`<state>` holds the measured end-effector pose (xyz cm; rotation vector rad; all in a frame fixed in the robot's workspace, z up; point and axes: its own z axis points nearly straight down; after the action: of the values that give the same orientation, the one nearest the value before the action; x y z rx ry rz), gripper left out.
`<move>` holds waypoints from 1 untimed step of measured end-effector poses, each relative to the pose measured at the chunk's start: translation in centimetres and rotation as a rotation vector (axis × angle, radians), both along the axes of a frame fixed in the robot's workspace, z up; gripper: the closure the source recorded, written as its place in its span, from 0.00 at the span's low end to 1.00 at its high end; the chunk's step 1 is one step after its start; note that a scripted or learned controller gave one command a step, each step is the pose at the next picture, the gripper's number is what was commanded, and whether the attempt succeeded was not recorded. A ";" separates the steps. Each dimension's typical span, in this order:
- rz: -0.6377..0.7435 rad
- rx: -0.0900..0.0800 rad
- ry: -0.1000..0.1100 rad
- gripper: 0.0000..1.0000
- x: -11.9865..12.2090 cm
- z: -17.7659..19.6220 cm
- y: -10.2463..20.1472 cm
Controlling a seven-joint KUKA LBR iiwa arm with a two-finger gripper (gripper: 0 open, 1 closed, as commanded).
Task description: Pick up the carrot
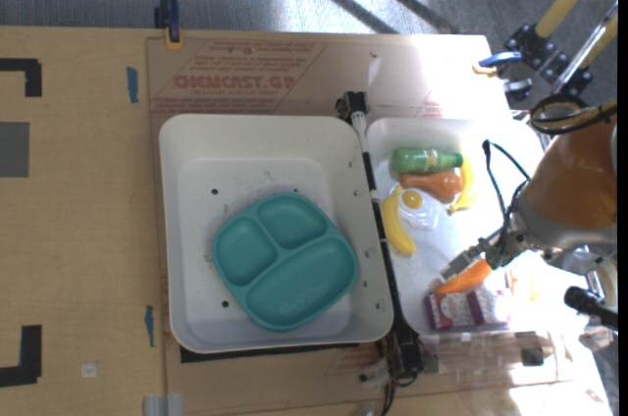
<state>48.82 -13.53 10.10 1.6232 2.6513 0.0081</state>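
End effector [478,259]: reaches in from three o'clock over the right-hand bin [446,134], low in the bin's five o'clock corner; glare and cabling hide its tips, so whether it is apart, together or clamped on anything cannot be told. Carrot [463,277]: small orange toy, tapered, lying slantwise with its thick end up toward the end effector and its point toward seven o'clock, touching or just under the tool; contact cannot be confirmed. Handling, as judged: light, rigid moulded plastic, smooth and likely slippery, not fragile; its taper would tend to squirt it out of a pinch near the tip, so the best hold is across the thick middle, squarely crosswise to its length. Just beside it at six o'clock: a small dark red packet [456,310]. Toward twelve o'clock, well apart: a fried egg [414,205] with a banana [396,226] at its nine o'clock side, an orange pepper-like piece [435,183], and a green bottle [424,159] lying flat. Left-hand bin [186,208]: holds a teal divided plate [285,259]. Bench [78,208]: tan board carrying both bins.
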 end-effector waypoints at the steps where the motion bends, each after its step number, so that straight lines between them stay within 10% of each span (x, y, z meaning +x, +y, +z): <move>1: -0.362 0.019 0.011 0.00 -0.3 -1.2 -2.3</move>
<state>48.49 -15.83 8.93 2.0861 2.3298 0.0158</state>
